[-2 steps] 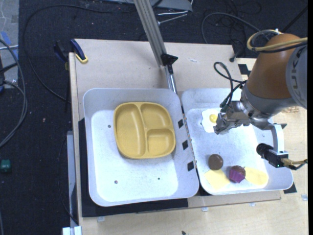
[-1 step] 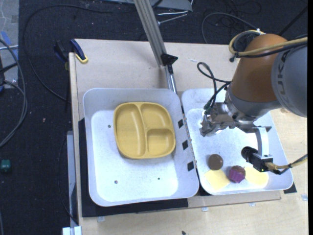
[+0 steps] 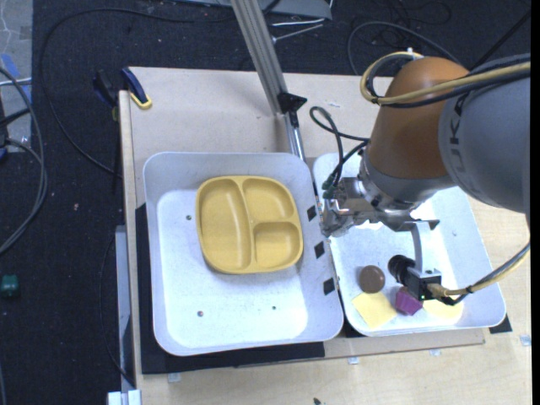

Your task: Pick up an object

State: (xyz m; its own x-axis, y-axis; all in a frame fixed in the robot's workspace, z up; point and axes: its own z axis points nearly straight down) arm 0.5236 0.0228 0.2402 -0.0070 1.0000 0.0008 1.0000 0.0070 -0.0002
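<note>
Plate, yellow with three compartments, lies flat in the upper middle of the left bin, its two smaller compartments toward the right bin. The other loose things sit together along the near edge of the right bin: a brown ball, a pale yellow block just in front of it and touching or nearly touching it, a purple piece just right of the block, and a second pale yellow piece near the bin's near right corner, partly crossed by a cable. The gripper hangs at the right bin's left wall, close to the gap between the two bins, up the bin from the brown ball and apart from it, and level with the plate's right edge. Seen from above, its body hides the tips, so I cannot tell whether it is spread or closed. The arm reaches in from the right, its orange band over the far part of the right bin. Both bins rest on the pale bench, and a grey pole slants up from behind the bins.
</note>
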